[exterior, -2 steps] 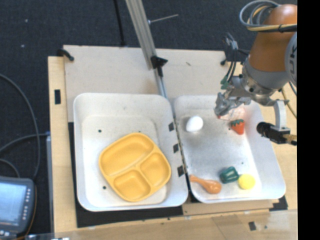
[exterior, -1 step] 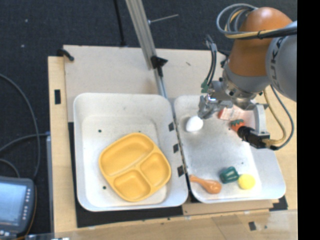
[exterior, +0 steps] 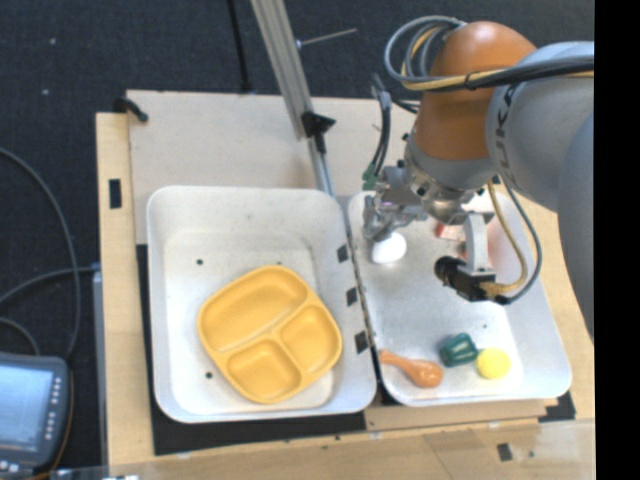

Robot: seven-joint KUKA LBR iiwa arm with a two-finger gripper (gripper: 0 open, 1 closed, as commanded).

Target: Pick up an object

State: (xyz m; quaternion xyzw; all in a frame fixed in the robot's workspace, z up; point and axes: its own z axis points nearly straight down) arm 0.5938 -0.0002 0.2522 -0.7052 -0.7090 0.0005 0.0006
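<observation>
While lengthwise left-right, orange spoon (exterior: 412,367), bowl rightward.

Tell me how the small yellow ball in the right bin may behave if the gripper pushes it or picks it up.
The yellow ball looks round, so a push would probably roll it. It lies near the bin's front wall beside a green object, which may stop it. Its smooth curve could slip between fingers.

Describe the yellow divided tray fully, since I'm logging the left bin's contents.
The yellow divided plastic tray looks smooth and matte, with rounded corners and three compartments: one long section and two smaller ones. It lies flat, open side up, turned at a slant, on the floor of the left white bin, toward its near side. Its compartments hold nothing, and only the bin touches it.
</observation>
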